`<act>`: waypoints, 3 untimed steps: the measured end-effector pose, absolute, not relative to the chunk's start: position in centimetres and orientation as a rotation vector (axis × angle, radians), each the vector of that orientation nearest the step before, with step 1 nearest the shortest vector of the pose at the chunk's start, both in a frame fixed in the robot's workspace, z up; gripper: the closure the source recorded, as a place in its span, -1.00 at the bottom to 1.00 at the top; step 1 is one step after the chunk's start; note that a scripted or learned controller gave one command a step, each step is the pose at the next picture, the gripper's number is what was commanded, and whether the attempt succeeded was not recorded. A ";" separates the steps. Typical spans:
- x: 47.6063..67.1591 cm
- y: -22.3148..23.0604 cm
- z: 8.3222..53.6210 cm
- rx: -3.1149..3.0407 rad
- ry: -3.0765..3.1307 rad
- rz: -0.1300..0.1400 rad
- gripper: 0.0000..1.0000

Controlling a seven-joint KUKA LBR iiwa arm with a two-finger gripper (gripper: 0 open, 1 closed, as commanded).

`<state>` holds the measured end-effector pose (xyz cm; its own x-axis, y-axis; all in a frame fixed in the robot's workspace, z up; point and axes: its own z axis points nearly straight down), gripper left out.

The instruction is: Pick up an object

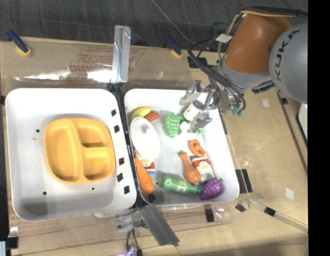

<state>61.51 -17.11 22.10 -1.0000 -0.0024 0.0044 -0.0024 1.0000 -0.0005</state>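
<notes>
arm: grey KUKA arm (292, 52) with orange band, reaching in from the right, wrist above the right bin's upper right part
gripper: gripper (195, 111) sits low over the upper right of the right bin, fingers pointing down-left
jaws: spread apart, gap visible between the two fingers; a small white piece shows in that gap, can't tell if it's a toy or gripper hardware, so no clear hold
left bin: left bin (15, 143) holds a yellow tray (79, 148), three compartments, about centred
right bin: right bin (228, 164) holds all the toys
green grapes: green grapes (172, 124) just left of the gripper, near the fingertips, not touching as far as visible
banana: banana (141, 111) at upper left of right bin, next to an orange-red piece
white bowl: white bowl (145, 137) along the left wall, below the banana
carrot: carrot (144, 178) at lower left, by the divider
green bottle: green bottle (178, 184) lying along the bottom edge
purple grapes: purple grapes (211, 188) in the lower right corner, beside the bottle's end
drumstick: drumstick (188, 168) mid-right, slanted
carton: small carton (204, 168) just right of the drumstick
pretzel: orange pretzel-like toy (195, 146) below the gripper, apart from it
</notes>
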 end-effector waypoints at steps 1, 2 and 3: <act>57.5 -18.6 9.9 0.243 -3.122 -0.007 -1.00; 52.3 -20.3 9.0 0.120 -3.136 -0.006 -1.00; 52.5 -20.1 10.0 0.137 -3.135 -0.006 1.00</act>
